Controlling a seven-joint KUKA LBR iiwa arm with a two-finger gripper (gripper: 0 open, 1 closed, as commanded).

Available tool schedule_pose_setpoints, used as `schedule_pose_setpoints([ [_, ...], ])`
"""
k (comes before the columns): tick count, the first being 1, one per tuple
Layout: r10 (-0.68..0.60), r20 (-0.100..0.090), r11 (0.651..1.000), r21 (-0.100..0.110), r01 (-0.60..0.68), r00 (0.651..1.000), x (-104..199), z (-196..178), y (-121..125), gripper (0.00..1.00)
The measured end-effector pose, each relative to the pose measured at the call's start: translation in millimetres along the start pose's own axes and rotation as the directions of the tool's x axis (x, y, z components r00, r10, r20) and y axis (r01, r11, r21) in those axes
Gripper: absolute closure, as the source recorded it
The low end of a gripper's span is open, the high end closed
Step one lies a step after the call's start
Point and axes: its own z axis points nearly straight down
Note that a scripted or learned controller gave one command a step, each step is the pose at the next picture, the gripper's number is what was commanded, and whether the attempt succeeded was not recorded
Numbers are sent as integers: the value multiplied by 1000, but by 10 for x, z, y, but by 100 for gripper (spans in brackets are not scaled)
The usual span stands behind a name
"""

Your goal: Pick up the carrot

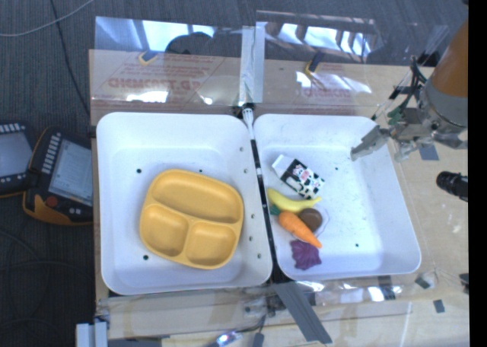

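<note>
The orange carrot (299,230) lies in the right bin (380,254), near its front left, pointing from upper left to lower right. It touches a yellow banana (291,202) on its far side and a brown round item (312,219) at its right. My gripper (377,153) hovers over the far right part of the same bin, well away from the carrot, up and to the right of it. Its fingers are spread open with nothing between them.
A black-and-white cow-patterned carton (298,175) stands behind the banana. A purple grape bunch (306,255) lies just in front of the carrot. The left bin (122,148) holds a yellow divided plate (192,218). A pendant device (61,178) sits left of the bench.
</note>
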Motion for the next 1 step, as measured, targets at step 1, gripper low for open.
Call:
schedule_pose_setpoints([
  [1, 75, 0, 997, -2, -75, 997, 586, 1550, -432, 0],
])
